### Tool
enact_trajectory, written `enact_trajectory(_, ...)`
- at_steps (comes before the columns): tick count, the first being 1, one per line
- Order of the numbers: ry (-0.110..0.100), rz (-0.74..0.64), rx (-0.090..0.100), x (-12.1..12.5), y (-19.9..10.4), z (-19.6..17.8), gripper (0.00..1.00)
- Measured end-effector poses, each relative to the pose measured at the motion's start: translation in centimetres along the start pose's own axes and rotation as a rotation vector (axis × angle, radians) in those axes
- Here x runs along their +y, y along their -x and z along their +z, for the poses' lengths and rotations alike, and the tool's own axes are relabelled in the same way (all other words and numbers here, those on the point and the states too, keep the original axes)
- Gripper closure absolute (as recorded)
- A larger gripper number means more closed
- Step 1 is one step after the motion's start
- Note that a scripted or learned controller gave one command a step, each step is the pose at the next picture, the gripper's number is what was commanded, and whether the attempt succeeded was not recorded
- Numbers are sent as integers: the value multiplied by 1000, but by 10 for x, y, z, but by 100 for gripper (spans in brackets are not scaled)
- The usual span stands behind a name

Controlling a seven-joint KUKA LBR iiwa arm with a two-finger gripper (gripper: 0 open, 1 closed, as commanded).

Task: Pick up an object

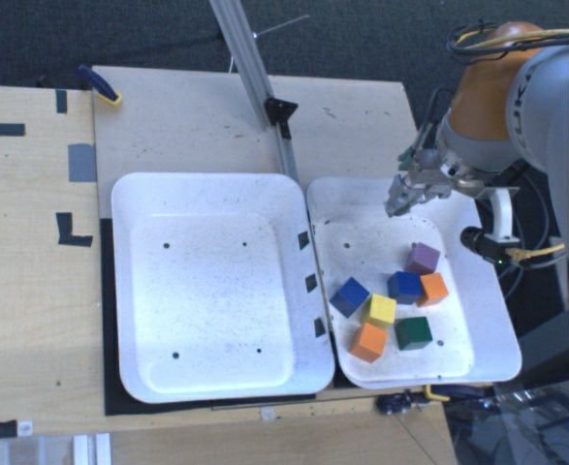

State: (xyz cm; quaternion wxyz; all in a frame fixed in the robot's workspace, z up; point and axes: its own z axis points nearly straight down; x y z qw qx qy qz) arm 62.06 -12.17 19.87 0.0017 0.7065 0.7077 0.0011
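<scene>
**Operator:** From my remote desk, nearest the camera: a small orange cube (367,341) and a dark green cube (413,332) sit at the front of the shallow white plastic bin on the right (488,356). Both look hard-edged and matte, like painted wood or foam.

**Observer:** And behind those?

**Operator:** A yellow cube (381,309) touching the orange one, a blue cube (349,296) turned on the diagonal beside it, then a second blue cube (404,286) pressed against a second orange cube (432,289). Farthest of the cluster is a purple cube (423,257). No block has a long axis; all are near-equal on each side.

**Observer:** Where is the end effector?

**Operator:** The grey metal end effector (401,201) hangs over the far rim of the right bin, nothing between its fingers that I can see. Whether they are spread or closed, I cannot tell.

**Observer:** So the relation that matters?

**Operator:** The purple cube lies toward the camera and slightly right of the end effector, the closest candidate, I judge. The speckled white bin on the left (129,260) lies well apart on the pale wooden bench (168,114).
</scene>
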Motion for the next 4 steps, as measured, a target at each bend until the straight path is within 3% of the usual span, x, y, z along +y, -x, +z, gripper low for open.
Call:
enact_trajectory(3,-7,-5,3,-44,-158,-5,100)
enact_trajectory(4,-5,-5,3,-61,-203,-22,100)
